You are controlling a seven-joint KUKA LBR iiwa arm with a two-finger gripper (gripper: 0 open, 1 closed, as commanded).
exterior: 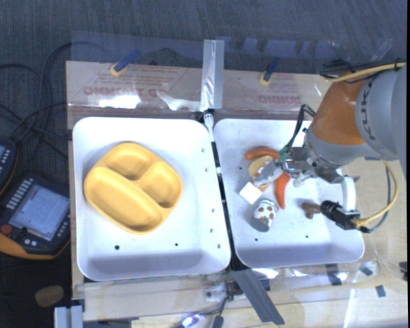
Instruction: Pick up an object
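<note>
Reaching in from the right, low over the upper middle of the right bin, with the gripper down among a knot of small things. Cannot tell whether set wide or narrow, nor whether anything is caught in it: too small and muddled against the clutter.

Crowding that spot:
- orange-red stick just below the gripper, seemingly touching it at its upper end
- red curved piece just to its left, with a yellow bit tucked under the curve
- white block lower left, close by the stick
- spotted ball below the block, pale with red and green marks, standing apart from the gripper
- brown scrap lower right, near the stick but apart from it

Filling much of the left bin: one big yellow lump, lobed, well apart from everything else.

Behind both bins, a clear sheet held with blue clips, and a metal post rising at the seam. Off the bench to the left, two handheld controllers with dark cables, partly cut off by the edge.

Hard to make out: where the yellow bit ends and the gripper begins.
</note>
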